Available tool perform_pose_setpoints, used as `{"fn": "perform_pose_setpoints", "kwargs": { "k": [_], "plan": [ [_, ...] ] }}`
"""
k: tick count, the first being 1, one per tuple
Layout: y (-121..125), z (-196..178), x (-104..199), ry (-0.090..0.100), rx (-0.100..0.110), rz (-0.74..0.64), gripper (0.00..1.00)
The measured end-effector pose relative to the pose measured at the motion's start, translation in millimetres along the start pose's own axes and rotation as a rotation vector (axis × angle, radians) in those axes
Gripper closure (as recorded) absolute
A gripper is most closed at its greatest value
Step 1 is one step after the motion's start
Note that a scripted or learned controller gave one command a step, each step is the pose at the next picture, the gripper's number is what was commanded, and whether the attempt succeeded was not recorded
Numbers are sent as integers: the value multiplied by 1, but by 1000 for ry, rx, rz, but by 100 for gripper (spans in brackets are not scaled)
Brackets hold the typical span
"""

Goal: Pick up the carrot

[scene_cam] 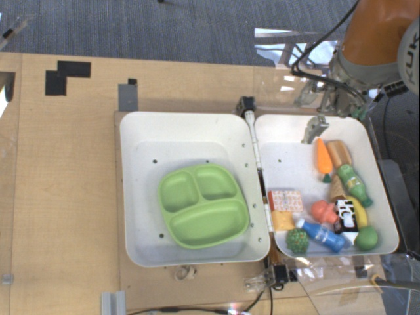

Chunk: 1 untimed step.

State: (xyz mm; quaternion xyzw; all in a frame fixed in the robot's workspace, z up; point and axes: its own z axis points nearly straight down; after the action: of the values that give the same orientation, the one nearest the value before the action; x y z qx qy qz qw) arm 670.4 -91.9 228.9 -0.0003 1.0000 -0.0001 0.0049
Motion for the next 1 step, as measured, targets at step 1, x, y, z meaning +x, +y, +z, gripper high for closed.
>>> {"fn": "perform_pose_setpoints", "kwargs": {
  "k": [1],
  "plan": [
    [-93, 141, 3, 10, 2, -106, 0]
  ]
}}
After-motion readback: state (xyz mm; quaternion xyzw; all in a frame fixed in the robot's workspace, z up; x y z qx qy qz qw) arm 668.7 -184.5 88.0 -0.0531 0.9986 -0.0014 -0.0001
